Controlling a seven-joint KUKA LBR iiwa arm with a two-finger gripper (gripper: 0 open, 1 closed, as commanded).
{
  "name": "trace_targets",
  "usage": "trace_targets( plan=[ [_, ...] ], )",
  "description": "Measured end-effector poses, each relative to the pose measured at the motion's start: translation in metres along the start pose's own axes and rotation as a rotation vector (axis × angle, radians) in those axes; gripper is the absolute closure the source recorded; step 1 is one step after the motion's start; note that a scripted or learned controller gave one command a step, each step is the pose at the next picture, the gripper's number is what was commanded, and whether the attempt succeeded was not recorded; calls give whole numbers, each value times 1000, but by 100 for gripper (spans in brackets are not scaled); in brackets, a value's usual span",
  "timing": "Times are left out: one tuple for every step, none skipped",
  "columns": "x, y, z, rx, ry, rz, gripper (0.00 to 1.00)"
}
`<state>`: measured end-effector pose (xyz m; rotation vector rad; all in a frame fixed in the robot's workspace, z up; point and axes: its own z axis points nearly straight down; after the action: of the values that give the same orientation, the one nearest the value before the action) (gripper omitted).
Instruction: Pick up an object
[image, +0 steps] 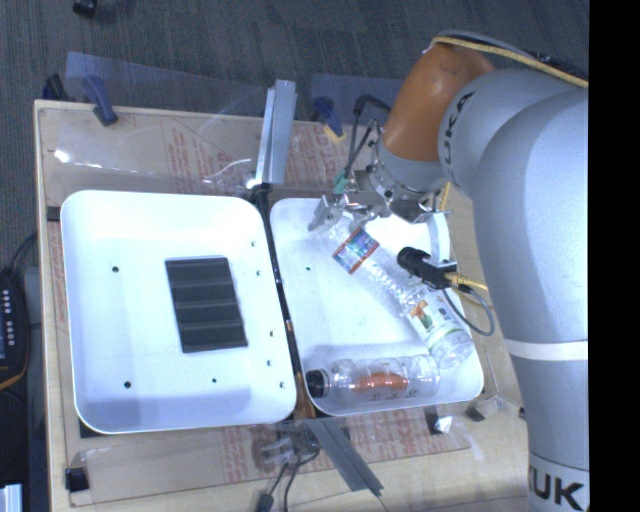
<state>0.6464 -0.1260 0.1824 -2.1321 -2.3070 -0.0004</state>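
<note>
Bench: a pale wooden board (150, 150) printed with red lettering, carrying two shallow white bins side by side, with a grey metal bar (274, 135) standing at the far end of the seam between them.

Left bin: a white plastic tray with rounded corners (110, 300); a dark ribbed rectangular block (206, 303) lies flat near its middle, well apart from the walls.

Right bin: a matching white tray (315, 330), holding all the bottles.

Arm: the grey KUKA arm with its orange band (430, 95) reaches in from the right and bends down over the far end of the right bin.

Gripper: the metal two-finger gripper (345, 208) sits low at the far end of the right bin, just above the upper end of a bottle; its fingers blur into the clear plastic, so their spacing cannot be told, nor whether anything sits between them.

Task object, nearest candidate: a clear plastic bottle with a blue-and-red label (358, 250), lying tilted in the bin, its top end right by the gripper.

Second bottle: a clear plastic bottle with a green-and-red label (432, 322), lying aslant along the bin's right side, near the first.

Third bottle: a clear plastic bottle with a black cap and orange contents (372, 378), lying on its side along the near wall.

Cable fitting: a black plug with a yellow lead (425, 266), seemingly hanging off the wrist above the second bottle.
</note>
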Motion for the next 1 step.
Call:
trace_targets(
  plan=[
    [22,-32,89,0,-9,-69,100]
  ],
)
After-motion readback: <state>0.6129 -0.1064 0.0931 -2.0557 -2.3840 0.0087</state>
